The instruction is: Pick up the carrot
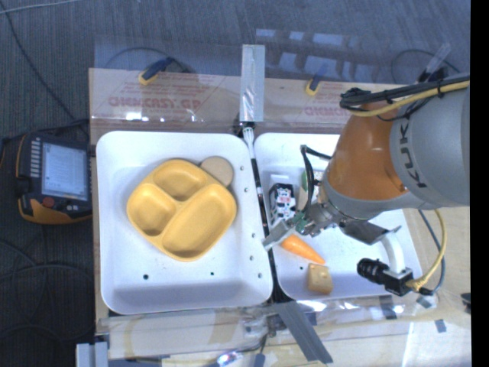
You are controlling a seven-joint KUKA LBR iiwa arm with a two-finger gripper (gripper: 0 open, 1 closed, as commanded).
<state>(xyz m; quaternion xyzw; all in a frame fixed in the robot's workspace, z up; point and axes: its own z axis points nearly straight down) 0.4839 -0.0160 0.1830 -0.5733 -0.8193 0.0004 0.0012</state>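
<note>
You have the carrot (302,248) lying in the right-hand bin (397,281), near that bin's left wall and toward its front. It is a short, smooth orange cone, its thick end toward the bin's left wall and its tip pointing toward the front right. Just past the tip, still in the same bin, sits a small pale-yellow lump (320,280) with a rounded, blocky shape, almost touching the carrot. The gripper (289,226) hangs right over the carrot's thick end, its metal fingers reaching down to the carrot's upper edge; you cannot tell from here how the jaws stand, nor whether they touch the carrot. Above the gripper you see the arm's glossy orange band (367,167) and matte grey shell. Across the divider from the carrot, the left bin (122,281) holds a smooth yellow tray (182,207) with three rounded compartments, and a tan disc (218,170) peeks out behind it.
</note>
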